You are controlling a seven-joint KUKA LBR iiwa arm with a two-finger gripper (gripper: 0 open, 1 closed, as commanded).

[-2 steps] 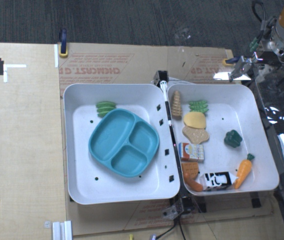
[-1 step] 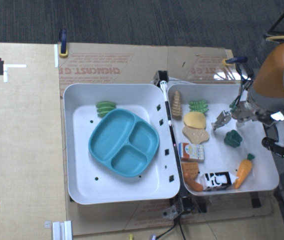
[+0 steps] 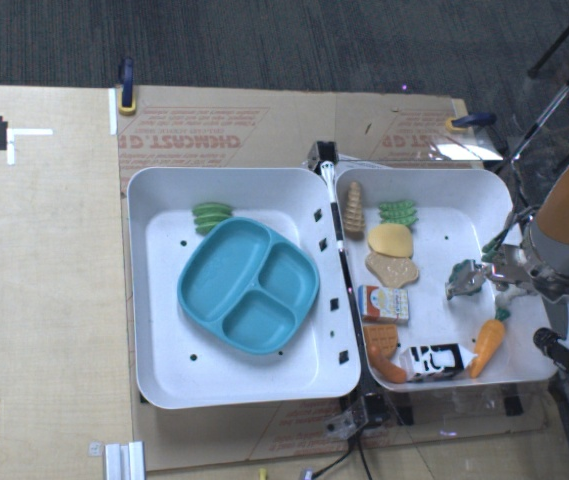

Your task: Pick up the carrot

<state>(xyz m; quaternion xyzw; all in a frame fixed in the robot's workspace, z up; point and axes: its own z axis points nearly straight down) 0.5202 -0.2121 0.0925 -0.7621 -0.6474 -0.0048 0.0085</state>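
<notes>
The carrot (image 3: 487, 346) lay untouched near the front right corner of the right bin (image 3: 464, 193), beside a black-and-white carton (image 3: 434, 360), so the pick looked not yet made. Just behind it the pincer (image 3: 467, 279) hovered low (spread or pressed together, I could not tell), its wrist cut off at the edge.

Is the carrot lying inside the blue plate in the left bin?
No, the carrot lies in the right bin, near its lower right corner, while the blue plate sits in the left bin.
</notes>
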